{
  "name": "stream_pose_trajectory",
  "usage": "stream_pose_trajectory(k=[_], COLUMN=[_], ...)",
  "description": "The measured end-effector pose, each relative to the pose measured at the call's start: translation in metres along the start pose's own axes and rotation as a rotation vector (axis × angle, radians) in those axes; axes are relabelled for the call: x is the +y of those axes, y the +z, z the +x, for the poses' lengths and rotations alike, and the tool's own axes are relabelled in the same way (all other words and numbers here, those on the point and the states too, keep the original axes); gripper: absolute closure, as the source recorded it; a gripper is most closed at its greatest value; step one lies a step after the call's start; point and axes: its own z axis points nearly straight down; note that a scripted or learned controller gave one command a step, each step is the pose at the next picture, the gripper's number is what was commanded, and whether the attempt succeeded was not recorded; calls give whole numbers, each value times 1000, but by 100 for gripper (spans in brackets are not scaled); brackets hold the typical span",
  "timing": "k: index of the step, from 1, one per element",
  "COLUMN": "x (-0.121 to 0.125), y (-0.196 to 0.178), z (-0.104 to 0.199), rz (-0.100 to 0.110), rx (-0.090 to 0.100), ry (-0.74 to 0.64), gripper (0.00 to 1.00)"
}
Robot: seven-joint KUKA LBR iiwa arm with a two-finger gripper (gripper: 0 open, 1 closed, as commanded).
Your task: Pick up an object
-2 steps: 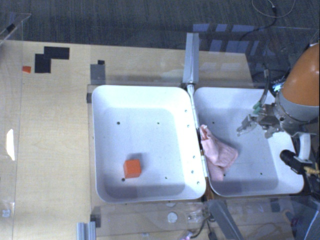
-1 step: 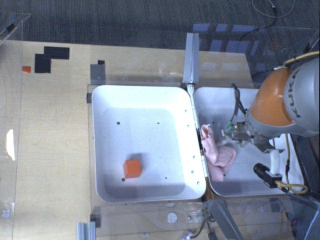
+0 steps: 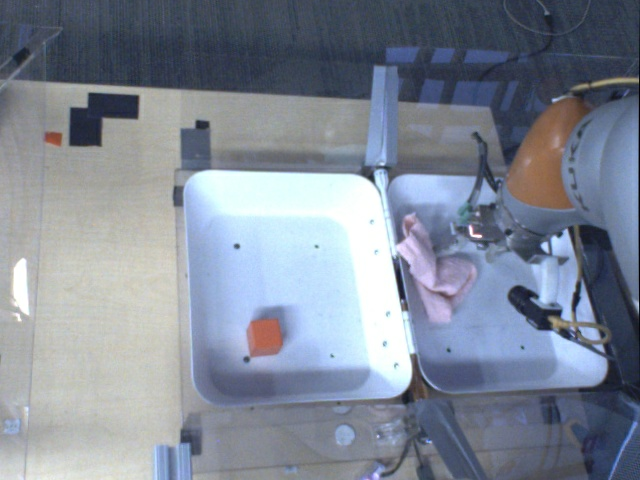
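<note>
Camera view from above is showing a pale wooden surface (image 3: 100,268) carrying two shallow white bins side by side. I am counting two loose things: one pink cloth (image 3: 437,270) and one orange block (image 3: 265,337). The cloth is lying crumpled in the right bin (image 3: 520,368), close against its left wall. The block is sitting alone in the left bin (image 3: 280,208), toward the lower left of the view, well apart from the arm.

One grey arm (image 3: 600,168) is reaching in from the right. Its gripper (image 3: 478,231) is hanging low over the right bin, just beside the cloth's right edge. I cannot tell whether the gripper is apart or together, and nothing is visibly being held.

Being nearest, the cloth is looking like the likely target. I am judging it light, soft and limp, so it will probably sag when lifted. Pinching a raised fold near its bunched middle seems the safest hold. The block is looking rigid, suiting a grip across two opposite flat sides.
</note>
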Motion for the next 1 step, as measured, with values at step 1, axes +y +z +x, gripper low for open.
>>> stream_pose_trajectory(k=[1], x=[-27], y=[-2], z=[19], rz=[-5], rx=[-2], ry=[-131], gripper=[0])
